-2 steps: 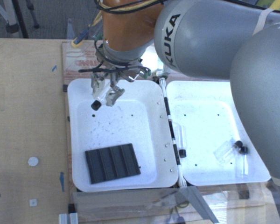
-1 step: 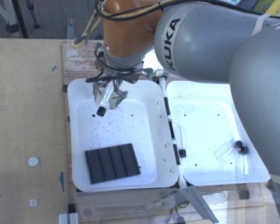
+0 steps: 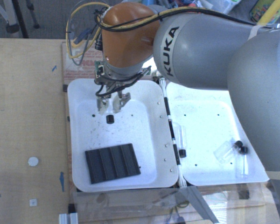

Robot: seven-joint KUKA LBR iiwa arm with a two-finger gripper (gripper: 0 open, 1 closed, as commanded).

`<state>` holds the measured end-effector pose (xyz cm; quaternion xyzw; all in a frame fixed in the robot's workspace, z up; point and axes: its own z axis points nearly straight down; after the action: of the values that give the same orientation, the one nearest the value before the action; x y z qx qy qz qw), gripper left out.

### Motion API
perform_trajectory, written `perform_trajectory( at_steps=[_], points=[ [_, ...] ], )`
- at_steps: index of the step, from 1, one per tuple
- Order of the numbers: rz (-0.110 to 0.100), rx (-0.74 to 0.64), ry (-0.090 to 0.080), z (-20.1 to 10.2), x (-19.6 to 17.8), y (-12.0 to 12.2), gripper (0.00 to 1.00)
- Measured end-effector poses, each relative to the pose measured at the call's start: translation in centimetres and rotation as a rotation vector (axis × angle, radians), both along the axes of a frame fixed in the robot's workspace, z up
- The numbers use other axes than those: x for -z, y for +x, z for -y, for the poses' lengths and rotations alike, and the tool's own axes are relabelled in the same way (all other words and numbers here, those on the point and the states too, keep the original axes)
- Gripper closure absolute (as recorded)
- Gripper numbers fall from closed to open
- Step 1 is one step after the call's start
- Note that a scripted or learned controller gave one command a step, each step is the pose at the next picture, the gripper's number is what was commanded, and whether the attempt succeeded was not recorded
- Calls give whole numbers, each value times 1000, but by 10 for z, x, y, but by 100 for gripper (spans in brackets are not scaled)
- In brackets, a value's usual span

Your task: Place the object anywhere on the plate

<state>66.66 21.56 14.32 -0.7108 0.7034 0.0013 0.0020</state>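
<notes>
1. The gripper (image 3: 113, 104) hangs over the upper part of the left bin (image 3: 79, 125), with its two fingers apart and nothing between them.
2. The small black object (image 3: 110, 119) lies on the floor of the left bin, just below the fingertips and not touching them.
3. The dark ribbed plate (image 3: 112, 162) lies flat in the lower part of the same bin, apart from the object.
4. The right bin (image 3: 200, 120) holds a clear plastic piece (image 3: 224, 151) with a small black part (image 3: 240, 147) beside it.
5. Both bins stand on the desk (image 3: 23, 101).
</notes>
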Motion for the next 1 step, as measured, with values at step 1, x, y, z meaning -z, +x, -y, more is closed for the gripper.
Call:
perform_trajectory(
  at_steps=[1],
  points=[
    [2,-46,-1,-11,-87,-75,100]
  ],
)
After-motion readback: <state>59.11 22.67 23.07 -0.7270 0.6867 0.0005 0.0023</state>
